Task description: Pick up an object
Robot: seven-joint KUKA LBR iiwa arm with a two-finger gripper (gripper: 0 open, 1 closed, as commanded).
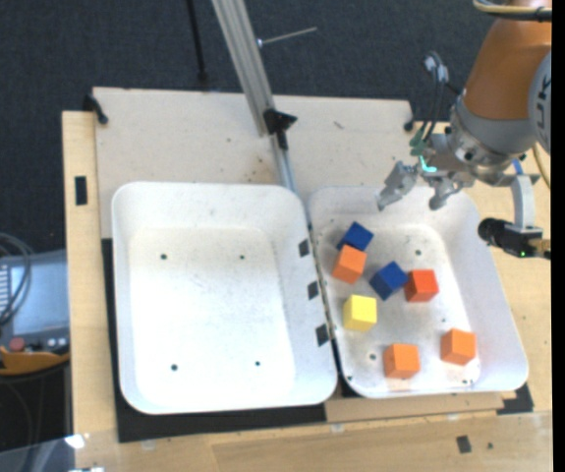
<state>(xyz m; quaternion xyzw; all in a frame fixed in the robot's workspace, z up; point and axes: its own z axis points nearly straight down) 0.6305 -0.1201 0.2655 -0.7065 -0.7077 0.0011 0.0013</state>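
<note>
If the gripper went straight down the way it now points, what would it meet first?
Probably the bare floor of the right white bin near its far edge. The open gripper hangs beyond the small blue cube, so it would likely miss it, though depth is unclear from this slanted view.

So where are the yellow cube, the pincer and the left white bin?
Yellow cube (pixel 361 312): camera view, top face.
Pincer (pixel 419 187): camera view, midway between its two fingertips.
Left shallow white bin (pixel 213 273): camera view, bare floor.
</note>
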